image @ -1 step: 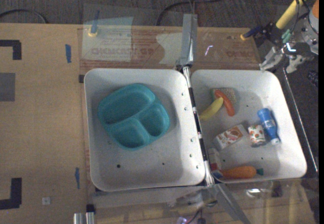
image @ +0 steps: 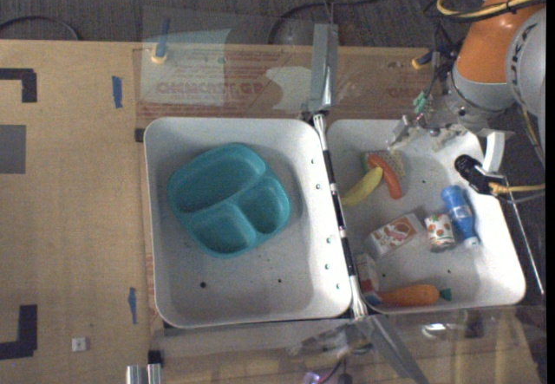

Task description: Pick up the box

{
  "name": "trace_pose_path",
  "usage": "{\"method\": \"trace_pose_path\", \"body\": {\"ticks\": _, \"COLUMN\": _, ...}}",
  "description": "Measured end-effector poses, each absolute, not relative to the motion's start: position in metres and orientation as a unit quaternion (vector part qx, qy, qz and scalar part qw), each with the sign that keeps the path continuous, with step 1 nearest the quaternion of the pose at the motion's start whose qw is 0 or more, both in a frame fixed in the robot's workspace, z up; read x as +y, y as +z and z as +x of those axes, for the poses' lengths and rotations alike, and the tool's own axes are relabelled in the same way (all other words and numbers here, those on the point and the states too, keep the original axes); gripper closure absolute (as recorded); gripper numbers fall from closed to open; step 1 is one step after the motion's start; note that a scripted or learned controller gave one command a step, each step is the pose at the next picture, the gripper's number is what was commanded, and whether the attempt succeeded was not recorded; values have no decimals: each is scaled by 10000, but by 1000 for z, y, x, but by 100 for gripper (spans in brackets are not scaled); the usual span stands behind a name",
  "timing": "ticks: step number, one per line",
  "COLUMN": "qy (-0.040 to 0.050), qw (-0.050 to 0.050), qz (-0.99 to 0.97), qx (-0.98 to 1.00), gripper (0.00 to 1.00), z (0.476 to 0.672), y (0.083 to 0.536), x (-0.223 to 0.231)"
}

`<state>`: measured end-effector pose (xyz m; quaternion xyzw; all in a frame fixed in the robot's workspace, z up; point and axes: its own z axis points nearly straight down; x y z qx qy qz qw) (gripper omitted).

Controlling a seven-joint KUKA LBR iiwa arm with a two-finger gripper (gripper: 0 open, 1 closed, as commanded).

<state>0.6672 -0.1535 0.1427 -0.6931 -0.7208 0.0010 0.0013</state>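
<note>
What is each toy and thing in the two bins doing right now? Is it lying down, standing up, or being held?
Box: lying flat in the right bin, not held.
Banana: lying beside the hot dog.
Hot dog: lying at a slant.
Carrot: lying along the bin's near wall.
Blue bottle: lying on its side.
Small can: beside the bottle; upright or tipped, cannot tell.
Teal divided tray: flat in the left bin.
Gripper: above the right bin's far edge, holding nothing.

Single fixed overhead camera, angled down, both bins [image: 234,135] in frame
</note>
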Motion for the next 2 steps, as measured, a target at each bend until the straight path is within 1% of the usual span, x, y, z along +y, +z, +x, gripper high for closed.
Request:
{"method": "trace_pose_path", "body": {"ticks": 1, "qy": 3, "qw": -6, "qz": -6705, "qx": -7420, "gripper": 0, "z": 667, "y": 111, "x": -207}}
{"method": "trace_pose_path", "body": {"ticks": 2, "qy": 6, "qw": 12, "qz": -6772, "qx": -7358, "gripper": 0, "z": 667, "y": 138, "x": -127}}
